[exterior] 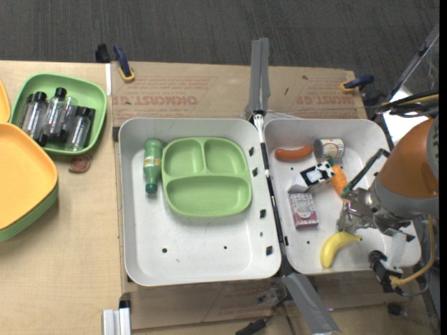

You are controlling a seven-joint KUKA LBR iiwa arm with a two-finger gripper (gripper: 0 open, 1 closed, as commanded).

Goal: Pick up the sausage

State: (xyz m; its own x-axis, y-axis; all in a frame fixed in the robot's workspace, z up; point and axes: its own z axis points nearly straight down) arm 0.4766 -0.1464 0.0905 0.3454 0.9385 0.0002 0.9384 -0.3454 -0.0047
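Lying flat, the sausage (293, 152) runs left to right.

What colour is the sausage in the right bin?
The sausage is orange-red; the camera view shows it well, near the far edge of the right bin.

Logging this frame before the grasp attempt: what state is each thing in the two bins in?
sausage: lying flat, right bin, untouched
banana: lying beside the gripper
can: on its side
carrot: lying flat
pink box: lying flat
green bottle: on its side, left bin
green divided plate: upright
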